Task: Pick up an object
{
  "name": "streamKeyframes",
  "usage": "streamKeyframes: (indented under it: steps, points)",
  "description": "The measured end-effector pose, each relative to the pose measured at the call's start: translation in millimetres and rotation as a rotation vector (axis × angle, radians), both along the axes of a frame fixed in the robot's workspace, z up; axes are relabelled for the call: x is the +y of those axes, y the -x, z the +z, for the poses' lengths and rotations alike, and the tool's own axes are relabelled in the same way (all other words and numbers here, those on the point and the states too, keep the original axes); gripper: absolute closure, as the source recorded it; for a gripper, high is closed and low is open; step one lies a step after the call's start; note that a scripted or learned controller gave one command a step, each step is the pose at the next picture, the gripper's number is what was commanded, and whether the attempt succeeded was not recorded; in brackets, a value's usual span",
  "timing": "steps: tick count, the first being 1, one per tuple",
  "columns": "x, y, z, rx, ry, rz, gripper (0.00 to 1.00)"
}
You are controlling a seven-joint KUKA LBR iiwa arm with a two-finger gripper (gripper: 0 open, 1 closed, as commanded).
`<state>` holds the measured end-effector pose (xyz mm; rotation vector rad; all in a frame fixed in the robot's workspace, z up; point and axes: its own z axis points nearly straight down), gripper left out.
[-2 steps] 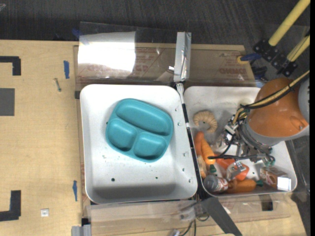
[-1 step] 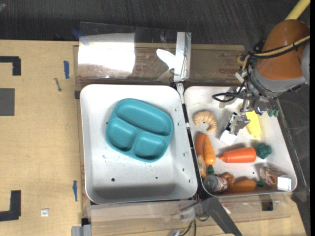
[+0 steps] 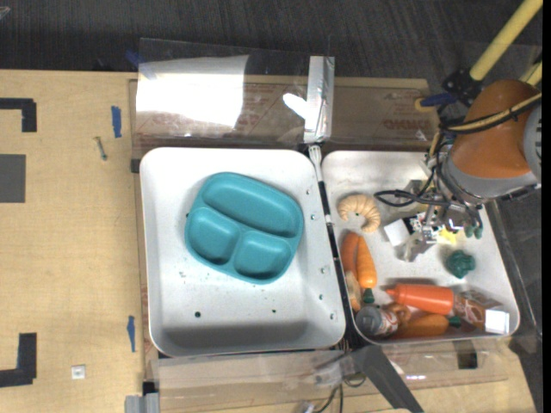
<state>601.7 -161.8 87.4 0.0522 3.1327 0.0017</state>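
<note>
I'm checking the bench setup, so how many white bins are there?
2. The left bin holds a teal divided plate. The right bin holds toy food, including a croissant and a carrot, with the gripper above it.

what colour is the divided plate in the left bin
Teal, seen in the camera view: the divided plate.

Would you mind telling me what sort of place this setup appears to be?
Probably a robot grasping test bench: two white bins on a board, toy food like a carrot and croissant, and the arm's tool above them.
</note>
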Motion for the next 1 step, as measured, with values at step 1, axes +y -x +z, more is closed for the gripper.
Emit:
streamKeyframes:
  steps: [1]
  points:
    - [64.5, 80.4, 1.2, 0.0, -0.002, -0.102, 0.0]
